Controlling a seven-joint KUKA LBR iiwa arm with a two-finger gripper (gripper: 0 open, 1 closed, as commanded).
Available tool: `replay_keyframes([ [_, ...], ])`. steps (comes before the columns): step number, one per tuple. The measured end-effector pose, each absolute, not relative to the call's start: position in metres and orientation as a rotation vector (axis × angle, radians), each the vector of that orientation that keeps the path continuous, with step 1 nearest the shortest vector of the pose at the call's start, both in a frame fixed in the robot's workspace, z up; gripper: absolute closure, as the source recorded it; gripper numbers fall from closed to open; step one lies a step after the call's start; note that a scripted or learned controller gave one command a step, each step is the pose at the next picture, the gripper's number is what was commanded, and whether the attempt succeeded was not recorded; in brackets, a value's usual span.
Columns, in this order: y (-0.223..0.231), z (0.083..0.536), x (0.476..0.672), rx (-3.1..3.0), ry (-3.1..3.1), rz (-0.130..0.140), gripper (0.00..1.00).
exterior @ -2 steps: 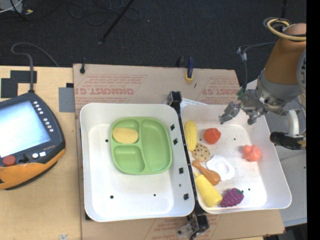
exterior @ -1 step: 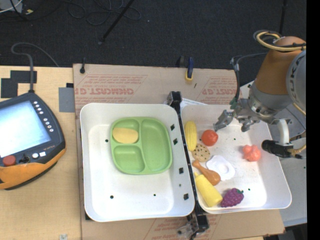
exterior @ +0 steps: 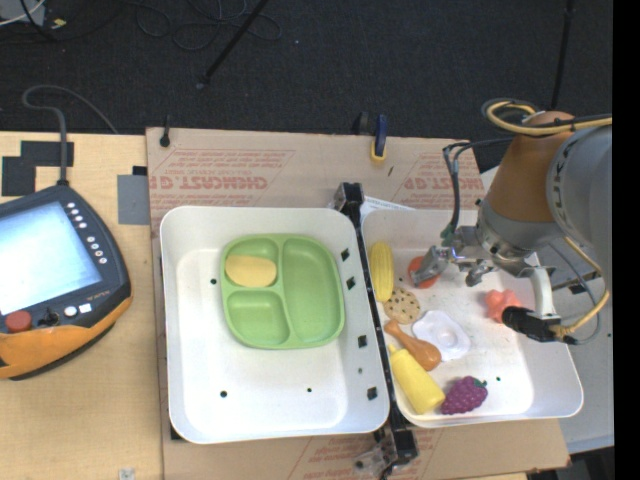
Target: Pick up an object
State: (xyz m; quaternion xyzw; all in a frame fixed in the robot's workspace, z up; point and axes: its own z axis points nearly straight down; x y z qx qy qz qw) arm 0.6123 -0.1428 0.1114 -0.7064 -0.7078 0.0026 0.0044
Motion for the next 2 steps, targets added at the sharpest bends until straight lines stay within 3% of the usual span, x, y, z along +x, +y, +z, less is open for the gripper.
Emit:
replay_keyframes([
  [1, -0.140, 0.087, 0.612, -2.217, -2.220, 0.003, 0.00],
  [2, -0.141, 0.098, 0.612, -2.219, -2.217, 0.003, 1.00],
])
